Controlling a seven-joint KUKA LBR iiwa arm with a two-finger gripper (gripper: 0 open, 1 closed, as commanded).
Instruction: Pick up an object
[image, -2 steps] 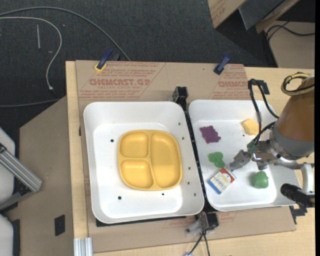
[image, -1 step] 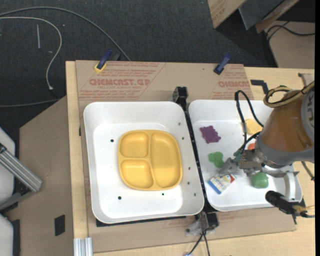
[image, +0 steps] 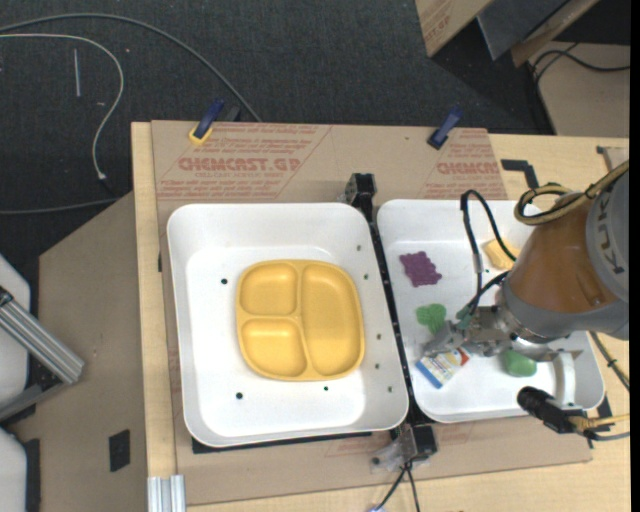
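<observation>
In the right bin (image: 455, 400) lie a purple object (image: 420, 267), a green object (image: 431, 317), a small white, blue and red packet (image: 440, 368) and a second green object (image: 519, 362). My gripper (image: 455, 343) hangs low over the middle of this bin, just above the packet and right beside the first green object. The arm's orange band (image: 560, 265) and grey wrist cover the bin's right part. Whether the gripper touches the packet cannot be made out.
The left bin (image: 200, 300) holds a yellow divided plate (image: 300, 320). A black cable (image: 478, 240) loops from the arm over the right bin. Blue clamps (image: 207, 122) (image: 445, 128) sit on the cardboard sheet at the far edge.
</observation>
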